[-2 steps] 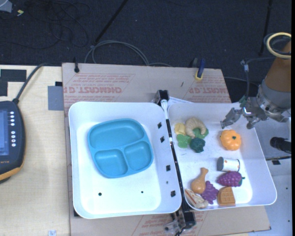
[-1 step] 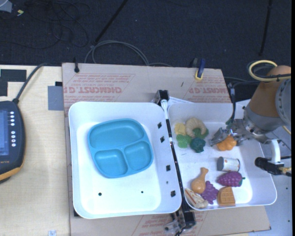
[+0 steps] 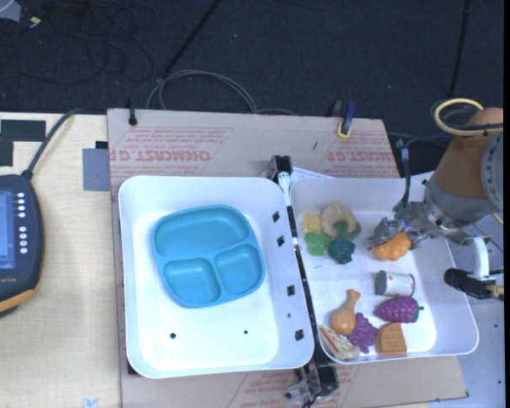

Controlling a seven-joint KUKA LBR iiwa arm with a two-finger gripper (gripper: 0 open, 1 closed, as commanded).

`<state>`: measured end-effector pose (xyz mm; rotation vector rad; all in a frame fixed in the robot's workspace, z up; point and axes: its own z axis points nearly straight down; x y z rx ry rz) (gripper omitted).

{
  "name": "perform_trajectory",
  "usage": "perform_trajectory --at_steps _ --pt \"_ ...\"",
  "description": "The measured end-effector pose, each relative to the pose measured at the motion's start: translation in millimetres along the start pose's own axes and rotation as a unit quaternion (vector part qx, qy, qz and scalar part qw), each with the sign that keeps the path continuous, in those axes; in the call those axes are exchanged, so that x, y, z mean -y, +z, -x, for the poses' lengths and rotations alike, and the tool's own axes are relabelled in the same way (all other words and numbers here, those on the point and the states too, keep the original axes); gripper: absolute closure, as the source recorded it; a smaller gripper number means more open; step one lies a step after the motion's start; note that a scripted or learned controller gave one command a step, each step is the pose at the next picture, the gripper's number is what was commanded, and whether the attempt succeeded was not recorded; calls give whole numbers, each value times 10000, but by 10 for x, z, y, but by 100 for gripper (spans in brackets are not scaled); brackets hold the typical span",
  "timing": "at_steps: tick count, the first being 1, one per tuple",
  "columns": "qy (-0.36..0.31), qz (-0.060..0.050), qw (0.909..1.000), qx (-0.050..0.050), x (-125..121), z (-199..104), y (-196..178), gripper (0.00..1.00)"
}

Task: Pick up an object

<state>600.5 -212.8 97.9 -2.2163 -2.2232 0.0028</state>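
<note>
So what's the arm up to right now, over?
Gripper down in right bin, at orange toy. Grasp unconfirmed. Green toys close beside.

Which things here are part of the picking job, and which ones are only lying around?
Part of the job:
- gripper, at the right bin
- orange toy at the gripper
- other toys to pick: broccoli, chicken leg, purple grapes, waffle, small can

Only lying about:
- blue divided plate in the left bin
- pendant with screen
- cardboard sheet

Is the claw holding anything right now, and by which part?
Looks like the orange toy sits at the claw tips in the right bin, gripped at its upper edge; hold not certain.
</note>
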Motion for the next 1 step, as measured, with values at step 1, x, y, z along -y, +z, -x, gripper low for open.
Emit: perform_trajectory --at_steps 1 --pt "-16 7 10000 -2 -344 -829 90 100"
